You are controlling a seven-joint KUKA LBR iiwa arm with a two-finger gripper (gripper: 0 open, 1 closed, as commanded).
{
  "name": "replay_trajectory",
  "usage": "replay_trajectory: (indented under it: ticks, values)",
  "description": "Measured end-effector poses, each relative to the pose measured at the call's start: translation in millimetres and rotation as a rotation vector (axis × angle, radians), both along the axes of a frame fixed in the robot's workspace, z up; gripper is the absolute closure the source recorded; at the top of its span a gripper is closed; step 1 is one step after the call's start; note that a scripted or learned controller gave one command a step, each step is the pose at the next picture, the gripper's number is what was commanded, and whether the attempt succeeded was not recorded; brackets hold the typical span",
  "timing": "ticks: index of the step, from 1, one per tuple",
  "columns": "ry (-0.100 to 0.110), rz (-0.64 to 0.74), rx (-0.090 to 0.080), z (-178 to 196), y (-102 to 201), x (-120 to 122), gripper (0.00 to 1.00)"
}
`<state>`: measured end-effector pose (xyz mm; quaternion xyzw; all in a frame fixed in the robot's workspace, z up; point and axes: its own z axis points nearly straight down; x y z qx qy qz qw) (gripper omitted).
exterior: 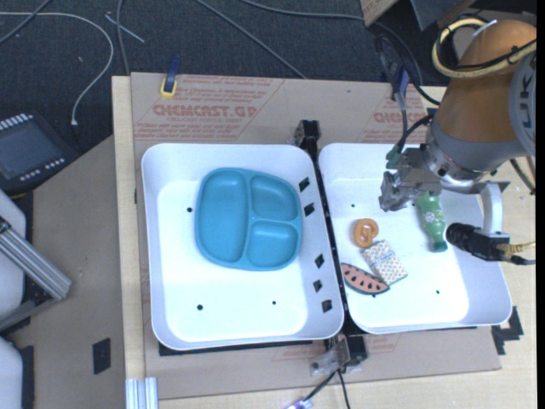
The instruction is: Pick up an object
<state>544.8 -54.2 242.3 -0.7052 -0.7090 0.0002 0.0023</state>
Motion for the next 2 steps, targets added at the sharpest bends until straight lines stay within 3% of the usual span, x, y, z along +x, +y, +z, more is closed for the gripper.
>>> replay_trajectory:
  ticks: [2]
  values:
    - [-0.004,0.001,-0.001,-8,111,22,1.0]
